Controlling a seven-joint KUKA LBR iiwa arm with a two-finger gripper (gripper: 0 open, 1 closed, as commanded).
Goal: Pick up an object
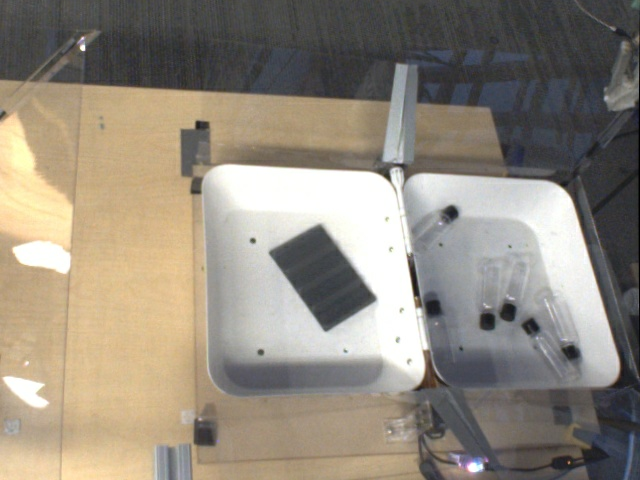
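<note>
A dark grey ribbed rectangular pad [322, 275] lies tilted in the middle of the left white bin [225, 268]. In the right white bin [590, 268] lie several clear plastic tubes with black caps. One tube [436, 223] rests near the bin's upper left. Two tubes [500, 290] lie side by side near the centre. Another pair of tubes [553, 333] sits at the lower right. A lone black cap [433, 307] lies by the left wall.
A grey metal bar [401, 114] stands upright behind the seam between the bins. Small black brackets [198, 148] sit at the left bin's corners on the wooden bench [110, 268]. Cables [480, 458] run below the right bin.
</note>
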